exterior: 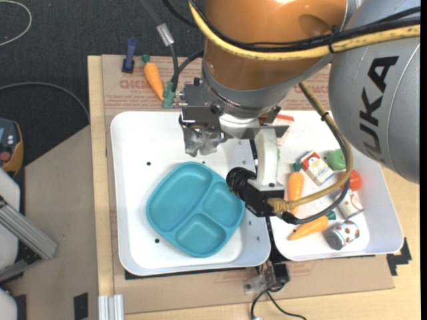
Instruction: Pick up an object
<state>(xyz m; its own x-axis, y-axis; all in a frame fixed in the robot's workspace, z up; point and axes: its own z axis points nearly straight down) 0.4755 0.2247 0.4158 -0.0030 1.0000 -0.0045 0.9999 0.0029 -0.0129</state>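
Observation:
My gripper point(200, 141) hangs over the back of the left bin point(127, 179), just behind the blue divided plate point(195, 209). That plate lies flat in the bin's front half. I see nothing held under the gripper. The right bin point(387, 225) holds several toy foods: an orange carrot point(309, 228), an orange piece point(295, 185), a small carton point(315, 167), a green item point(337, 159), a red item point(354, 179) and a printed can point(344, 234). The arm's big orange and grey body covers the back of both bins.
A second carrot point(153, 79) and a small blue object point(128, 55) lie on the cardboard behind the left bin. Cables run across the dark floor at the back. Bare white floor shows along the left bin's left side.

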